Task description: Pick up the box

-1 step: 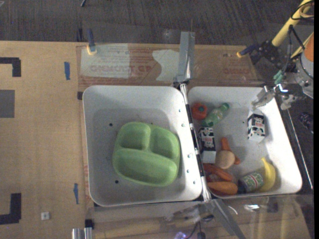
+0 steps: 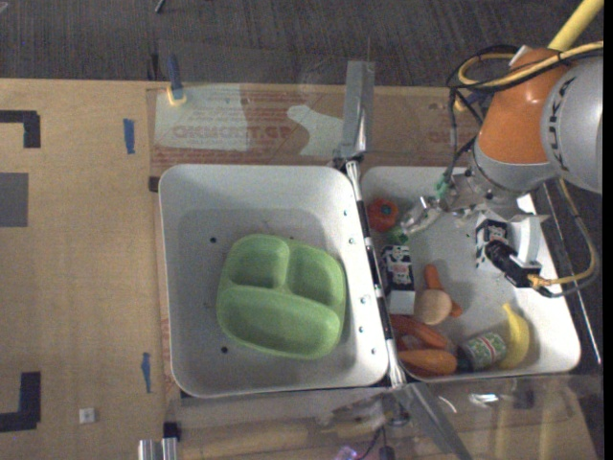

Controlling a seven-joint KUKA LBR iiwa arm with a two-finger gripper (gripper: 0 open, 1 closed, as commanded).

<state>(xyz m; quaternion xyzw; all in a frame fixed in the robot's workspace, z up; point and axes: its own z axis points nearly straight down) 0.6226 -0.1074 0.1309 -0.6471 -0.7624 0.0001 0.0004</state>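
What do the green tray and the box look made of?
Green tray: likely moulded plastic, matte with soft sheen; one even colour, rounded compartment walls. Box: probably printed cardboard, a small carton with dark and white graphics and straight edges; too small to tell its finish.

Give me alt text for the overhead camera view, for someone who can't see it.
A grey and orange robot arm reaches from the right over the right bin, which holds a small box, a tomato, carrots, a banana and a bottle. The left bin holds a green divided tray.
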